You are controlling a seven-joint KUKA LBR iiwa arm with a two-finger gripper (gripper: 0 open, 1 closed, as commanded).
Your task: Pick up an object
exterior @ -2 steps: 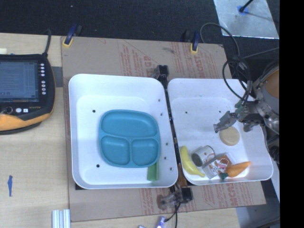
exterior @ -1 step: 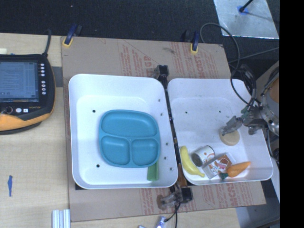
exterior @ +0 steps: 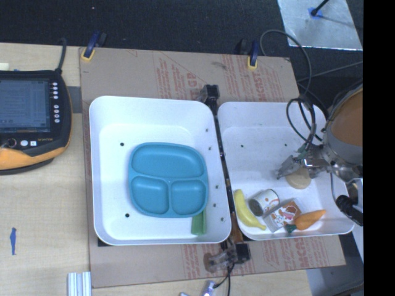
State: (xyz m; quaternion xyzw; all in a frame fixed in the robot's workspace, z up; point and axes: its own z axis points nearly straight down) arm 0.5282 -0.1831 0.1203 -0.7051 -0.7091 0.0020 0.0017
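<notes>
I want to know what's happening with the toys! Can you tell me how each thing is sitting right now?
Blue plate: lying flat in the left bin, right side up.
Green piece: wedged against the left bin's front wall.
Banana: lying flat in the right bin.
Can: tipped on its side.
Carrot: lying flat.
Gripper: low over a tan round thing.

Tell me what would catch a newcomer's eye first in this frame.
The blue divided plate stands out, lying in the middle of the left bin, with a small green piece at its near right corner. Next comes the cluster along the right bin's near edge: a banana, a small can, a printed packet and a carrot. The gripper hangs just above a pale round object there.
</notes>
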